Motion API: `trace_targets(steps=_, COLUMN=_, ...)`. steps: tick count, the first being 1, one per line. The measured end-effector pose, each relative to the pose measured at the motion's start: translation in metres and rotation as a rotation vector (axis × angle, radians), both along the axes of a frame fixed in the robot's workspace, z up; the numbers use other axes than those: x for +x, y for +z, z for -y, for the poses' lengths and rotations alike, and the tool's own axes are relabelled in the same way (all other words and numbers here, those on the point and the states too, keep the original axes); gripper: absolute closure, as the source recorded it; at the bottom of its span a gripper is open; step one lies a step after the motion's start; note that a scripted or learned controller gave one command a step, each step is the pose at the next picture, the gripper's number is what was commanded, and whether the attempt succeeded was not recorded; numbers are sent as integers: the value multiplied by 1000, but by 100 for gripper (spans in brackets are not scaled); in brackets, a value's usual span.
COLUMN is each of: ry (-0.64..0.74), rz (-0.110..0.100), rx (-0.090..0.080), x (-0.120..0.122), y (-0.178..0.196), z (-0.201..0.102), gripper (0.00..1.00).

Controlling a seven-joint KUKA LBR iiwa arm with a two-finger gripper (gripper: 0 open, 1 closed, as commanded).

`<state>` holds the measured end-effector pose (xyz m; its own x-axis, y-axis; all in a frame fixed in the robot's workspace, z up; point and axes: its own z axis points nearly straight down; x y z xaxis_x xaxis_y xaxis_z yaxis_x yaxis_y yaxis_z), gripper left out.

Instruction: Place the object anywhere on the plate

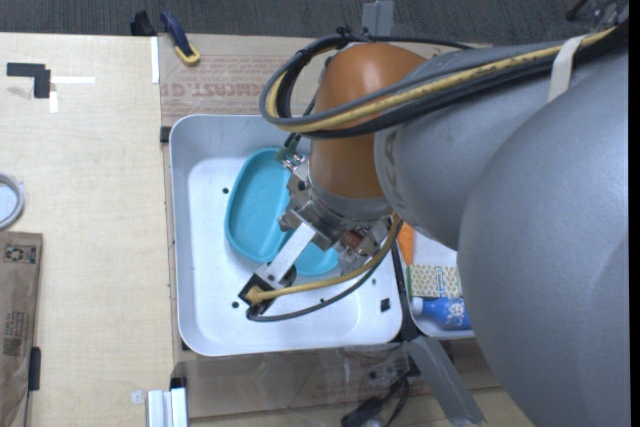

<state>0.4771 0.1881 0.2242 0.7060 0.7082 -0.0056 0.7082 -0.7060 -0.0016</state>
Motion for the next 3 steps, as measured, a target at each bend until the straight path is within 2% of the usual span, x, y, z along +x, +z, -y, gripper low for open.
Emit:
trace_targets(steps=1, ry=-2, rz=-4, rx=-2, x=0, y=8, z=1, gripper=100)
trace_targets(steps=2, ry=-162, rz=2, rx=-1, x=1, y=116, z=82, gripper=100)
trace_targets(steps=3, ry=-169, rz=2, rx=-1, x=15, y=217, z=113, gripper=100)
